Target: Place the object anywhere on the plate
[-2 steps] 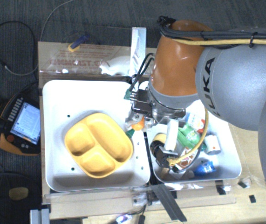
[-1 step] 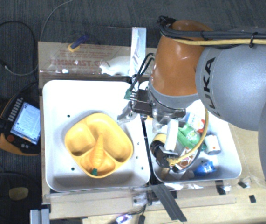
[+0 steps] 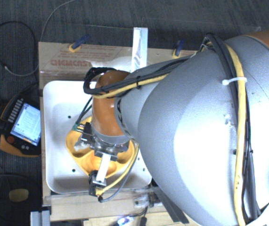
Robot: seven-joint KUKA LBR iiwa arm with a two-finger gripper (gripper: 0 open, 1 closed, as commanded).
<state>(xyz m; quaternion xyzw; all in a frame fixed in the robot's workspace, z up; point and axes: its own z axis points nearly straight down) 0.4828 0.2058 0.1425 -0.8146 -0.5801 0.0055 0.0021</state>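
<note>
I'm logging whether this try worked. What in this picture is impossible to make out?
1. Yellow plate: in the camera view it is mostly covered by the orange-banded wrist, so whether anything lies on it cannot be told.
2. White bin: its right side is hidden behind the grey arm.
3. Pendant screen, on the floor at left: its text is too small to read.
</note>
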